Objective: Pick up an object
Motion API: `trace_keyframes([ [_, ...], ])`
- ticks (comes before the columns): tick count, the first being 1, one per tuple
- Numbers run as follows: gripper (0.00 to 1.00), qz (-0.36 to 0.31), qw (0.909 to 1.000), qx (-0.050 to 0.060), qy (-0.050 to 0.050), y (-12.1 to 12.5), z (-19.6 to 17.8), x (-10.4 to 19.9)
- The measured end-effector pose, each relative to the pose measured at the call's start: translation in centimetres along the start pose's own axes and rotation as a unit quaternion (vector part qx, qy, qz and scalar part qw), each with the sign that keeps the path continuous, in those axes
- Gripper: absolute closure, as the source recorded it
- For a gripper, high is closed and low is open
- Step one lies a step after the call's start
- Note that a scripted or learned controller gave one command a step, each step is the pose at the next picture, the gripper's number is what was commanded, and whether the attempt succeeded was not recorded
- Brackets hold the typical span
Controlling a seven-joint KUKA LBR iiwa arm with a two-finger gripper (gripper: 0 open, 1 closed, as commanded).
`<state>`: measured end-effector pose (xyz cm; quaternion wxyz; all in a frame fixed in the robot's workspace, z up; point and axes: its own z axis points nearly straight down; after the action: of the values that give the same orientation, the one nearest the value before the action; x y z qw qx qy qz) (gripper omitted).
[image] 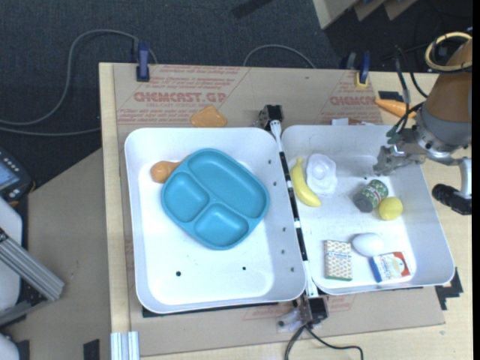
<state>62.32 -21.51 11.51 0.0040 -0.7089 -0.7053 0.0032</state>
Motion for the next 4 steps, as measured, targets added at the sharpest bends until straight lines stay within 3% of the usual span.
trace_keyframes([
  [1,1.00,-0.003,1.0000,-0.007,-0.002,0.5,-1.7,0.3],
  [2,1.00,-0.002,1.0000,-0.002,0.000,-3.6,1.1,0.2],
  [3,1.00,-0.002,1.0000,-0.006,-0.001,-3.3,-0.2,0.2],
  [4,1.00,-0.002,1.0000,-0.004,0.000,-8.4,-4.6,3.1],
])
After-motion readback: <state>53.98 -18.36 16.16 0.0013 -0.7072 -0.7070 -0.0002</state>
